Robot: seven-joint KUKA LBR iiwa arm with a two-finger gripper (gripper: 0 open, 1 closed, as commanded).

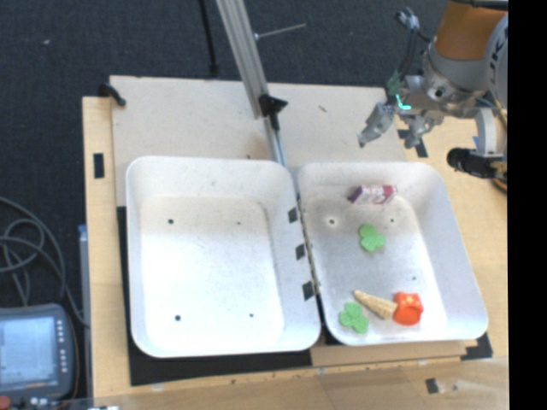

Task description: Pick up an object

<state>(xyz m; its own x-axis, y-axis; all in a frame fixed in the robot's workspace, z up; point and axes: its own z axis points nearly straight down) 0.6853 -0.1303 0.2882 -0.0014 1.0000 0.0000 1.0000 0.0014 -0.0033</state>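
At the upper right of the frame the gripper (391, 126) hangs above the surface (197, 114), just beyond the far rim of the right bin (457, 254); its fingers look spread with nothing between them. Inside that bin lie a pink-and-white wrapped piece (372, 194) near the far wall, a green clover shape (372, 239) mid-bin, and another green shape (353, 317), a tan cone (372, 303) and an orange-red piece (408, 308) clustered at the near edge.

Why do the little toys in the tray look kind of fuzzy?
In the camera view the whole picture is soft and grainy, so the orange toy, the two green pieces and the gripper have smeary edges; the light is even, with faint shadows inside the white bins.
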